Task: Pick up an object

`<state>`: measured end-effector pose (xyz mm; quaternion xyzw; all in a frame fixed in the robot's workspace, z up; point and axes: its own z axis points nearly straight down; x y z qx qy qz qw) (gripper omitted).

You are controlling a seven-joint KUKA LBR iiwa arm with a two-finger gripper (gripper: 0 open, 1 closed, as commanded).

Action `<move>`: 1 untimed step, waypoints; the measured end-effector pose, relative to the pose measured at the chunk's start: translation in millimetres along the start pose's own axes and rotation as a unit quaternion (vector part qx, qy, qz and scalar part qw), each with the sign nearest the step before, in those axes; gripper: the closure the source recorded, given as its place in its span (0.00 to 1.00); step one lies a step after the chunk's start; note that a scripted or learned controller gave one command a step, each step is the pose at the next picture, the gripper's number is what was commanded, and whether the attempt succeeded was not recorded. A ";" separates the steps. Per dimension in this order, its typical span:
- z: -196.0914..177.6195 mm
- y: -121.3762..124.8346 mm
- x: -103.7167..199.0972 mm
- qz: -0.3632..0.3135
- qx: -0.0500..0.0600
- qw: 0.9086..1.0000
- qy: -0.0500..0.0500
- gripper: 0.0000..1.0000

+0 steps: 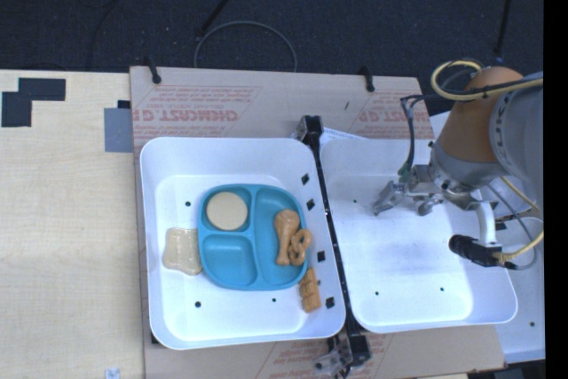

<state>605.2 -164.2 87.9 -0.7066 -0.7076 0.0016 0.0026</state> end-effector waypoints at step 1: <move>-12.8 0.4 -0.8 0.000 -0.001 1.000 0.000 1.00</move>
